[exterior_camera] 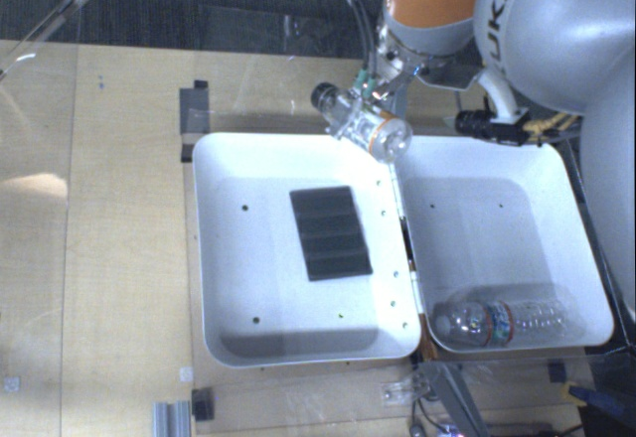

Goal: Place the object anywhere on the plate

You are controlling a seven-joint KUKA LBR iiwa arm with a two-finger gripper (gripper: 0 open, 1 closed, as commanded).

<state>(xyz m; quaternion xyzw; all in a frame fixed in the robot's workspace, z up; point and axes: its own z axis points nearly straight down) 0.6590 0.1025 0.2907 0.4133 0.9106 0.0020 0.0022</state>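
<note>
The plate (331,231) is a black ribbed rectangle lying flat in the middle of the left bin (204,256). A small clear bottle (366,125) with a dark cap hangs tilted over the back rim where the two bins meet, cap pointing up-left. My gripper (376,92) comes down onto it from the upper right and is shut on its middle. The bottle sits above and to the right of the plate, apart from it.
A larger clear bottle (500,320) with a blue label lies on its side against the front wall of the right bin (467,197). The arm's grey and orange body fills the upper right. Black cables run behind the right bin.
</note>
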